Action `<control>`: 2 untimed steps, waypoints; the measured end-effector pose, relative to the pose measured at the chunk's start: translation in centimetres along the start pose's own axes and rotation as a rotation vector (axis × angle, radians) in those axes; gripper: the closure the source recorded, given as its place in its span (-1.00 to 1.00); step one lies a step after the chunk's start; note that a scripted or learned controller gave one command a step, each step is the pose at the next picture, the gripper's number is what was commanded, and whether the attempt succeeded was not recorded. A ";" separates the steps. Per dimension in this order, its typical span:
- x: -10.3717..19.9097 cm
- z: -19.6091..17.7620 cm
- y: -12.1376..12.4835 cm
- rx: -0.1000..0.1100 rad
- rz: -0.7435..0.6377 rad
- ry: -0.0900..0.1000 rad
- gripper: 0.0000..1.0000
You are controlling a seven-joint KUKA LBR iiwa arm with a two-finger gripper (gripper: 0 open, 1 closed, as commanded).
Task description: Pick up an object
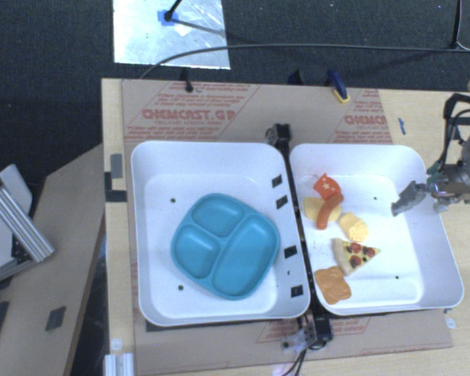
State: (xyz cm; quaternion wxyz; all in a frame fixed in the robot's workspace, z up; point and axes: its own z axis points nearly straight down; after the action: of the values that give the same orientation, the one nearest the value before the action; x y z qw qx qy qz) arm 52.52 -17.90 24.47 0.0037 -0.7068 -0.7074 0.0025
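**Entry: right bin, approach stage, nothing grasped**

Surface [243,104]: cardboard-covered, carrying two shallow white bins side by side.

Left bin [160,163]: holds one blue divided plate [225,245], lying flat near the bin's middle, toward its front edge.

Right bin [423,288]: holds the candidate objects, all clustered along its left wall:
- red piece [327,186], nearest the bin's back edge
- orange sausage [328,211], just in front of it, touching a pale yellow piece [312,207] at its left
- yellow lump [353,227], toward the middle of the bin
- pizza slice [354,253], in front of the lump
- orange-brown piece [333,283], nearest the front edge

Gripper [401,201]: over the right wall of the right bin, well apart from the cluster. Whether the jaws are spread or pressed together cannot be told at this angle; nothing is seen between them.

Step judged in hand: reaching in, target not yet engaged.

Next move calls for: travel toward the bin's left wall, then descent onto a single item. The yellow lump looks nearest; the items lie close together, so a clean grasp likely needs care with neighbours
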 end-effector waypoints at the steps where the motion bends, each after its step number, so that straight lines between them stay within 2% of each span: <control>1: 0.0 -0.5 0.2 -0.010 -0.003 -0.002 -1.00; 2: -0.3 3.7 0.4 -0.007 -0.001 -0.002 -1.00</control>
State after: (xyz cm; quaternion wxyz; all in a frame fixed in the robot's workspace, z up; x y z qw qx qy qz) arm 52.93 -18.17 20.77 0.0005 -0.7065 -0.7077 0.0005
